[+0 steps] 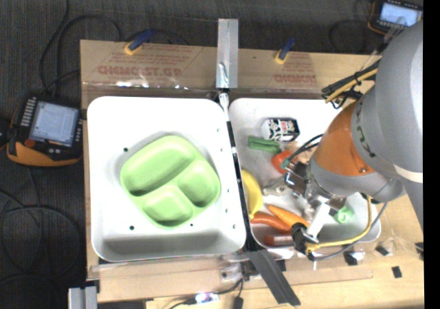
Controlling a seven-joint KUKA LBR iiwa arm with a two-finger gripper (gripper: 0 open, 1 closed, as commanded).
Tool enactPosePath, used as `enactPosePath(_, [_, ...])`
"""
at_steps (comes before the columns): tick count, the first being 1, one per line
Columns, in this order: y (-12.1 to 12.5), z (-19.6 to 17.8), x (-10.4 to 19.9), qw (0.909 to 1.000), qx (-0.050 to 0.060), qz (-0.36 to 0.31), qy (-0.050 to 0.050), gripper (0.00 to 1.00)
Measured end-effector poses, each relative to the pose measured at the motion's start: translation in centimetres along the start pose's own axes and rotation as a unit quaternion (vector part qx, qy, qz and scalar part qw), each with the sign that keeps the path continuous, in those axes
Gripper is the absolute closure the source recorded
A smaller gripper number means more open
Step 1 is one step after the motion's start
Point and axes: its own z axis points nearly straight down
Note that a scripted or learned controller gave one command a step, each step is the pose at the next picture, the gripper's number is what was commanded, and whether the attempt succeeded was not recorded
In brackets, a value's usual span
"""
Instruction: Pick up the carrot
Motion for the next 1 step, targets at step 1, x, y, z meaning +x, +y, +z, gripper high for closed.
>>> enactPosePath(1, [1.17,-0.02,-1.49,0.9999,0.0,-0.016,0.002,0.0])
